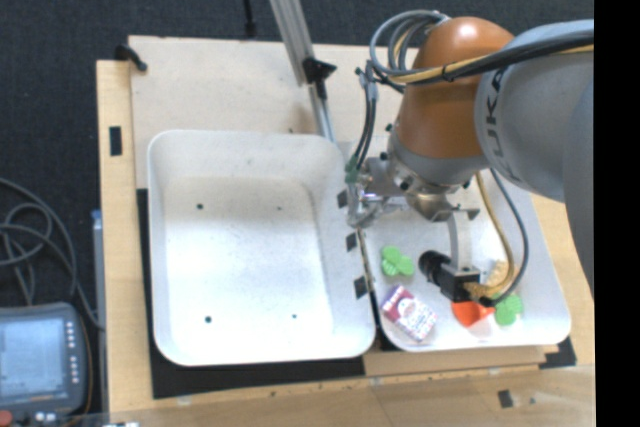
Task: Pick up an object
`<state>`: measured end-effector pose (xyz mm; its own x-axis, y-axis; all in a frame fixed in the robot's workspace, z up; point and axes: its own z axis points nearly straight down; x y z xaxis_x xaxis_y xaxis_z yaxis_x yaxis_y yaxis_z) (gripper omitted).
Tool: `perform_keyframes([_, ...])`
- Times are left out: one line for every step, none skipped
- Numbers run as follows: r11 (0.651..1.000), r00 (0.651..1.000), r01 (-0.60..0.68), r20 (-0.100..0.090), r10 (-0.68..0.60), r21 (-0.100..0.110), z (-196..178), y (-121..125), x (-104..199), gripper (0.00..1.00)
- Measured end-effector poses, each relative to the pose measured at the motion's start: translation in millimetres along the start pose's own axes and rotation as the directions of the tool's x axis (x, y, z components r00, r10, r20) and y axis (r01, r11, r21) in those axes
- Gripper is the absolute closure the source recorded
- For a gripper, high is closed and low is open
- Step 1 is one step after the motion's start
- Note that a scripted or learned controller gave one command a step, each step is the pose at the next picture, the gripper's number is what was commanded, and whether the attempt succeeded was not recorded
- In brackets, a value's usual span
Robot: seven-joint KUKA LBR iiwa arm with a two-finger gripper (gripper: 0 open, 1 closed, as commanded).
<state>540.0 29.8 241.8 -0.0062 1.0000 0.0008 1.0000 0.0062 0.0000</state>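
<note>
1. The hand (432, 205) is tucked under the wrist, low over the back of the right bin (542, 283). From here I can't tell whether it is spread or pressed together, and I see nothing gripped in it.
2. The arm (530, 105) comes in from the right and bends down steeply, its orange band directly above the hand, so the tool seems to point nearly straight down.
3. Just in front of the hand lies a green toy (397, 262), the nearest thing to pick.
4. Further forward in that bin sit a red and white packet (408, 313), an orange piece (468, 314) and a green ball (509, 308), the last two touching or nearly so.
5. By my reckoning the pick is not yet done: everything rests on the bin floor.
6. The left bin (250, 235) sits alongside on the table (200, 85).
</note>
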Motion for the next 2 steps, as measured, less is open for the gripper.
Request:
perform_keyframes([1.000,1.000,0.000,0.000,0.000,0.001,6.5,-32.9,39.9,1.00])
perform_keyframes([1.000,1.000,-0.006,0.000,0.006,-0.002,6.4,-31.7,38.0,0.00])
